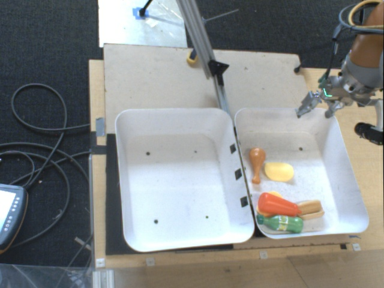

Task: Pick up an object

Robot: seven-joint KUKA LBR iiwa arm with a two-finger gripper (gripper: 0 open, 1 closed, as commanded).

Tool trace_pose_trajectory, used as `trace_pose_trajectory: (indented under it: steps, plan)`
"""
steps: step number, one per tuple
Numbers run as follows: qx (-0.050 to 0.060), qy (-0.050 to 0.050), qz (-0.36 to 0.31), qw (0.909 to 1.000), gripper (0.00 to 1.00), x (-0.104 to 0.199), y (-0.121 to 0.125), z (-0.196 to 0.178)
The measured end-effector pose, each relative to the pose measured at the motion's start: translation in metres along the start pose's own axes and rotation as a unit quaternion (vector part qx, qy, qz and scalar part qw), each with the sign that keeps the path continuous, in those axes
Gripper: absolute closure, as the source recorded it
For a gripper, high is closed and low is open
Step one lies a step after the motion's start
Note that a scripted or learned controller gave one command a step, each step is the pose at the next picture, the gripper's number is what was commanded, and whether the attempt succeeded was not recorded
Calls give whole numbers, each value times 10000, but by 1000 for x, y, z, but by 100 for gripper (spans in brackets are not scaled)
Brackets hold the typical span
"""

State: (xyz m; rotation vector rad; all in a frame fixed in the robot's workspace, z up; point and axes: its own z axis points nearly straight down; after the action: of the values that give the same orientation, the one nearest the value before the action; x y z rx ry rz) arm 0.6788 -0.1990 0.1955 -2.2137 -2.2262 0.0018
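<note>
The right bin holds a small orange drumstick-shaped toy, a pale yellow lump, an orange-red carrot-like toy, a tan sausage-like piece and a green bottle lying near the front wall. My gripper hangs above the bin's back right rim, well away from the toys. Its two fingers are spread apart with nothing between them.
The left bin sits beside the right one, divided by a shared wall with black tabs. A slanted grey pole crosses the back board. Cables and a handheld screen lie on the dark floor at the left.
</note>
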Motion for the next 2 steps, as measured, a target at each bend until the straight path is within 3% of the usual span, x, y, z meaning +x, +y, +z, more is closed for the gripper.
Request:
trace_pose_trajectory:
  steps: [1, 2]
  plan:
    - [-18, -10, -14, 10000, 0, 0, 1, -3]
    - [3, -1, -4, 10000, 0, 1, -3, 59]
